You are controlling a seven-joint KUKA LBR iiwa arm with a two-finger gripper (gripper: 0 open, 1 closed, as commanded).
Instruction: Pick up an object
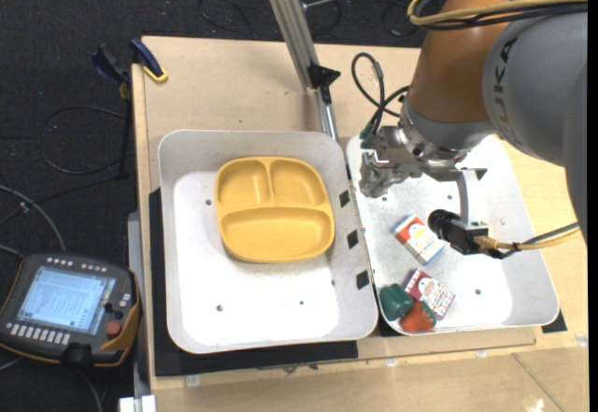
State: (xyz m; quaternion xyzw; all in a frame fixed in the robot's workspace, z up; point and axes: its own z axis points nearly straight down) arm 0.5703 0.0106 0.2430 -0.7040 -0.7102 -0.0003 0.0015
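Evidently the approach was the step in hand: the grey arm's tool [376,175] hung over the upper left corner of the right-hand shallow white bin [509,205], near the wall beside the left-hand white bin [262,303]. Whether the tool was released or clenched could not be told from this slant, and no object was seen in its grasp. The likeliest target, a small white-and-red cardboard carton [418,239], lay tilted on the bin floor just down and to the right of the tool, apart from the other pieces. Doing it well probably meant shifting the tool over the carton's middle, turning the wrist to close across its narrower sides, and descending straight. A flat red-and-white printed packet [434,294] and a green-and-red plastic toy [404,305] lay touching near the bin's lower left corner. Crowded against the wall, they looked harder to grip cleanly. The yellow divided plastic plate [275,209] sat in the left bin, well apart.
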